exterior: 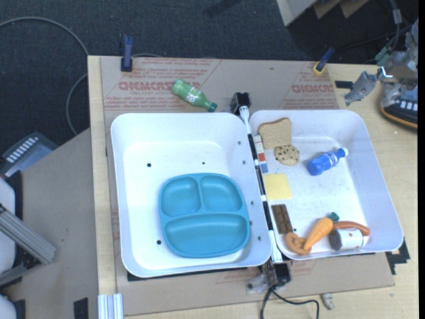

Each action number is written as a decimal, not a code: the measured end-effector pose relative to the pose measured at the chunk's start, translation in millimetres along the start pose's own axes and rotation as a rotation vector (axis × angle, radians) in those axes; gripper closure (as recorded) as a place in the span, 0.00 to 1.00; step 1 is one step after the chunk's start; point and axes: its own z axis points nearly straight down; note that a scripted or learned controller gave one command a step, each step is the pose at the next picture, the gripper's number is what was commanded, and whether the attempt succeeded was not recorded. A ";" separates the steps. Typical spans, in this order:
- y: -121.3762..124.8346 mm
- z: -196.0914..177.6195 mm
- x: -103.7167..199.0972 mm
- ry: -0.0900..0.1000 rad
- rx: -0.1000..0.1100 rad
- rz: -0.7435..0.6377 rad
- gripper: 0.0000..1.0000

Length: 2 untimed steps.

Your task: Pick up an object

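The right bin [378,178] holds a bread slice [275,133], a cookie [287,154], a blue bottle [325,161], a yellow cheese square [277,186], a brown bar [281,218], a carrot [319,231] and a white and orange cylinder [348,236]. In the left bin [133,151] lies a blue divided plate [202,214]. My gripper [364,86] hangs at the upper right, above the bench beyond the right bin's far corner and apart from every object. Nothing is visibly held in it.
A green bottle [192,94] lies on the bench behind the left bin. Blue clamps [126,52] sit at the bench's back edge. A black divider strip [255,165] runs between the bins. A cable trails at the front.
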 end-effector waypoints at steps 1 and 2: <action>-10.9 93.3 75.4 0.002 0.003 -0.001 0.00; -31.6 183.1 70.3 0.000 -0.002 0.000 0.00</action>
